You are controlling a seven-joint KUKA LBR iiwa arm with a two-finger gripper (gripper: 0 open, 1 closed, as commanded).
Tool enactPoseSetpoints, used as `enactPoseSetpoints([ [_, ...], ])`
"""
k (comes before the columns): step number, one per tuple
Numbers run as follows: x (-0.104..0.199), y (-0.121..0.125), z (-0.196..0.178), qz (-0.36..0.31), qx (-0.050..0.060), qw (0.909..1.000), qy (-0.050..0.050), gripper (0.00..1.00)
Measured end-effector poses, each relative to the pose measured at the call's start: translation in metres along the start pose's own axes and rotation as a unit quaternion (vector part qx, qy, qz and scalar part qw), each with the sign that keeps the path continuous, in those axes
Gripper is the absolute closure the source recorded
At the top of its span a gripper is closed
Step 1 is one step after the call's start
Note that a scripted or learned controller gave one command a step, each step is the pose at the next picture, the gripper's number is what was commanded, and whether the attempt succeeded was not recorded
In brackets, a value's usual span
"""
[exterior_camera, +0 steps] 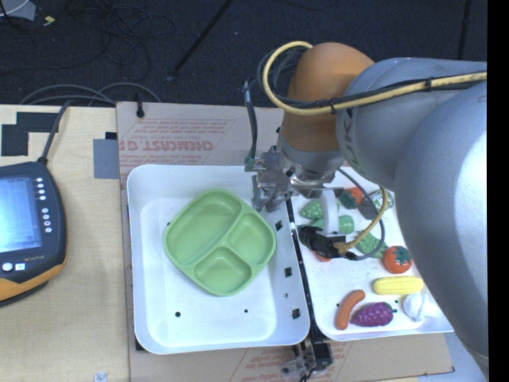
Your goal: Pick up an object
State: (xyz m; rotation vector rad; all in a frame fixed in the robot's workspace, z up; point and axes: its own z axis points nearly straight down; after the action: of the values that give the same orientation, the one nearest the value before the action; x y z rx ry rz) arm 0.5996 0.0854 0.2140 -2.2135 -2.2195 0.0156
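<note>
My gripper (267, 192) hangs over the divider between the two white bins, at the upper right corner of the left bin (151, 293). Just left of and below it, a green divided plate (220, 241) lies flat in that bin. The right bin (330, 325) holds toy food: a red tomato (396, 259), a yellow piece (398, 285), an orange sausage (348, 309), purple grapes (371, 314) and green pieces (340, 223). The arm's orange band and grey body cover the right bin's upper part.
A teach pendant (24, 221) with a lit screen lies on the bench at far left. Brown cardboard (191, 138) sits under both bins. A yellow cable (274, 70) loops above the wrist. Black clips (290, 273) run along the divider.
</note>
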Motion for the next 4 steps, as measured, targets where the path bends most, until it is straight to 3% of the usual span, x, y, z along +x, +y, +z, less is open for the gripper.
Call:
enactPoseSetpoints([
  [1,-0.022,-0.068,-0.044,0.003,-0.002,1.0,0.0,1.0],
  [3,-0.025,-0.067,-0.054,0.004,0.008,1.0,-0.001,1.0],
  [4,-0.072,-0.124,-0.182,0.004,-0.008,1.0,0.0,1.0],
])
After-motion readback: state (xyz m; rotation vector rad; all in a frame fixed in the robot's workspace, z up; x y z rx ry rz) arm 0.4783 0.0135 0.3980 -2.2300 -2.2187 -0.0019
